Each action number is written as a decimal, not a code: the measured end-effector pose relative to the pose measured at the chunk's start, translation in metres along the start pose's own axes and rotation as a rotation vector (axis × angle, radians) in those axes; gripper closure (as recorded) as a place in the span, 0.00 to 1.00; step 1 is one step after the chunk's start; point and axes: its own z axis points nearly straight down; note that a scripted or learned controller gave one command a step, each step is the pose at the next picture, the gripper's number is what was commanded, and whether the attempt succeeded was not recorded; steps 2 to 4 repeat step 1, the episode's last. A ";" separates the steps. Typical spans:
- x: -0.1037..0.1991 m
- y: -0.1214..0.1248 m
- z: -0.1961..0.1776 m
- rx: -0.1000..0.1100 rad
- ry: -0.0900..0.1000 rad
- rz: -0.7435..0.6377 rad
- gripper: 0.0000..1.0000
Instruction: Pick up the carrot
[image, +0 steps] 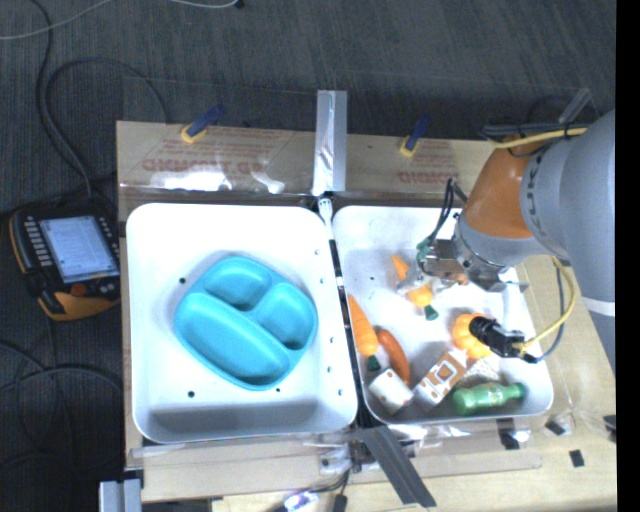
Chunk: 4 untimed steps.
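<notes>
The carrot (360, 322) lies against the right bin's (375, 225) left wall, a red vegetable (393, 354) beside it. The gripper (437, 262) hangs further right — probably mid-search — its grasp too blurred to tell.

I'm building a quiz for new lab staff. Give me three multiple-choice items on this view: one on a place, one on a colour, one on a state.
1. Where does the carrot lie?
A. On the blue tray
B. In the right bin, by its left wall
C. On the floor

2. What colour is the bottle?
A. Green
B. Red
C. White

3. How does the divided tray sit?
A. Flipped over
B. Standing on edge
C. Flat, open side up

Answers: 1 B, it lies along the wall of the right bin. 2 A, it is green at the near edge. 3 C, its compartments face up in the left bin.
</notes>
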 end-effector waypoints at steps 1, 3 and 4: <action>0.040 -0.007 -0.102 0.012 -0.007 0.264 1.00; 0.040 -0.007 -0.102 0.012 -0.007 0.264 1.00; 0.040 -0.007 -0.102 0.012 -0.007 0.264 1.00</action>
